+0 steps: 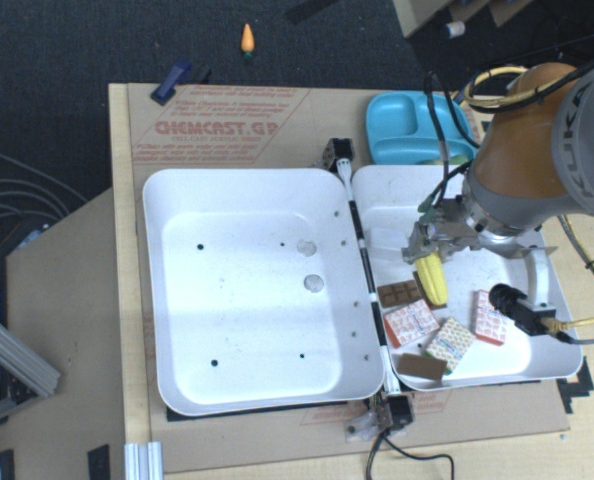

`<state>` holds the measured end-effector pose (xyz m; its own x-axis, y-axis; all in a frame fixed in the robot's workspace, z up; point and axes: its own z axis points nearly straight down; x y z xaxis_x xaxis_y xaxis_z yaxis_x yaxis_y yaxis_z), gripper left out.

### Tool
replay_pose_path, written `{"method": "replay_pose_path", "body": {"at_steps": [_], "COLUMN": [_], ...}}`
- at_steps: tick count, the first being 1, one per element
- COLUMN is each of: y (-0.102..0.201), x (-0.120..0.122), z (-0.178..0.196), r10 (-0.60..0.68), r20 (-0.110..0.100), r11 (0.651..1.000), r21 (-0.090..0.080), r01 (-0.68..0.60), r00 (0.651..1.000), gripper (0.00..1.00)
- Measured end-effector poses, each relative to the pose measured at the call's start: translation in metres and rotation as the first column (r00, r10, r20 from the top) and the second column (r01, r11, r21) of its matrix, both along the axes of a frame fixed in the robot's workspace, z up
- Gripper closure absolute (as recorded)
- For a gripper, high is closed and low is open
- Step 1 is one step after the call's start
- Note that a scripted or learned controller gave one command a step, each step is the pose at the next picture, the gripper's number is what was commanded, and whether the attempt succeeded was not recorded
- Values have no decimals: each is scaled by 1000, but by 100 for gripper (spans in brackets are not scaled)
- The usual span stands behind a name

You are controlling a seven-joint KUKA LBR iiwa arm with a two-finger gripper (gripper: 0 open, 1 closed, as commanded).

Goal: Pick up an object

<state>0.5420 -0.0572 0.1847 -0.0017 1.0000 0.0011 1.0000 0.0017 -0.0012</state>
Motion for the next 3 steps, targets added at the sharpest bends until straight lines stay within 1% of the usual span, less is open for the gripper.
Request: {"method": "replay_pose_path", "body": {"at_steps": [1, 2, 3], "y": [63, 41, 110], "x": [-51, 30, -35], "z": [30, 120, 75], "r10": [-1, -1, -1], "r20": [-4, 3, -2], "r11": [1000, 1000, 1000], "r21": [1, -1, 0], "r01": [1, 1, 1], "r00": [1000, 1000, 1000], "gripper": [100, 100, 100]}}
